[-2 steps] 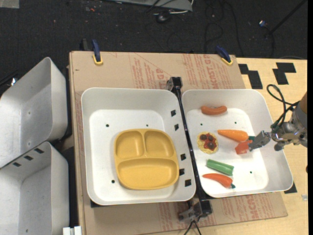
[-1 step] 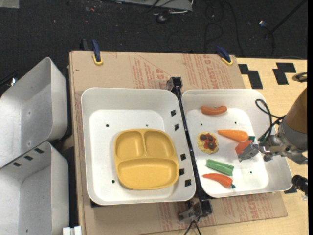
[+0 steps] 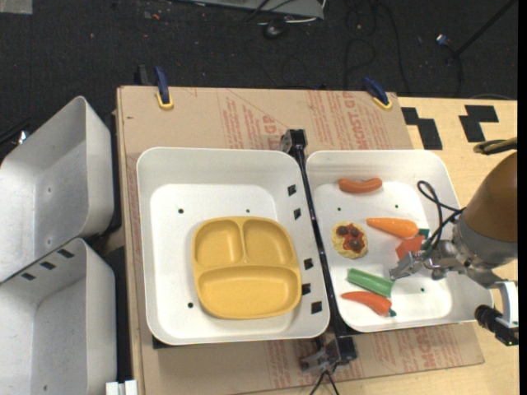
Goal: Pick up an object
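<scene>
The red piece [image 3: 408, 247] lies just beside my gripper [image 3: 401, 268], a little up and away from my fingertips, on the floor of the right bin [image 3: 436, 307]. I judge it is my target, because my wrist points toward it and it is the nearest thing. I cannot tell if my jaws are open or closed; they are small and dark here. Nothing sits clearly between them, so I do not say that I hold anything.

Below my jaws lies the green pepper [image 3: 370, 282], and just under it the chili [image 3: 368, 302], the two almost parallel. They are close, so a low sweep could push them. Above the red piece lies the carrot [image 3: 393, 226], nearly touching it, which makes a clean grip harder, I think. To the side away from my arm sits the small pizza [image 3: 350, 239], and far up is the sausage [image 3: 361, 185], well apart.

Beyond the divider, the left bin [image 3: 165, 179] holds the yellow tray [image 3: 246, 267].
</scene>
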`<state>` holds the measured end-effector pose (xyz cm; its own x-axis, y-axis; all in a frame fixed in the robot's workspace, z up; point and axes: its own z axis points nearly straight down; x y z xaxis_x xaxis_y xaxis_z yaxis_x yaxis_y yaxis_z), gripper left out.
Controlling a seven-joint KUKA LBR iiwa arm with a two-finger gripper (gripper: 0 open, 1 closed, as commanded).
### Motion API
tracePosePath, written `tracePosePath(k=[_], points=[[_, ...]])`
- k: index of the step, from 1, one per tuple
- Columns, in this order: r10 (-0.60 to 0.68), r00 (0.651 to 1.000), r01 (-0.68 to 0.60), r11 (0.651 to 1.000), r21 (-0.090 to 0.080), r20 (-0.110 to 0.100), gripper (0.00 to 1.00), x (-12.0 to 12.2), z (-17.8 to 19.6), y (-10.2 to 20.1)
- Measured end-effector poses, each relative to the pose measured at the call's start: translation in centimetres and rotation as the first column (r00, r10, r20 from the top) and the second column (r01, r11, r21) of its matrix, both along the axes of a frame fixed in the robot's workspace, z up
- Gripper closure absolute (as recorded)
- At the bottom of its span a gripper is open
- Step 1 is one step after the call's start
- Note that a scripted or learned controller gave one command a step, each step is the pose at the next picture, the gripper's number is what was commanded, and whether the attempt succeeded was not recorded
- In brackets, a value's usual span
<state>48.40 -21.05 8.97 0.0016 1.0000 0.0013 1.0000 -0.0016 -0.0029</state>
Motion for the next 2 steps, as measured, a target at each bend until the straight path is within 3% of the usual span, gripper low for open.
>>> tracePosePath(k=[1,2], points=[[0.000,1.000,0.000,1.000,-0.001,0.004,1.00,0.1,1.2,0.0],[0.005,1.000,-0.005,1.000,-0.004,0.008,1.00,1.2,6.8,-0.2]])
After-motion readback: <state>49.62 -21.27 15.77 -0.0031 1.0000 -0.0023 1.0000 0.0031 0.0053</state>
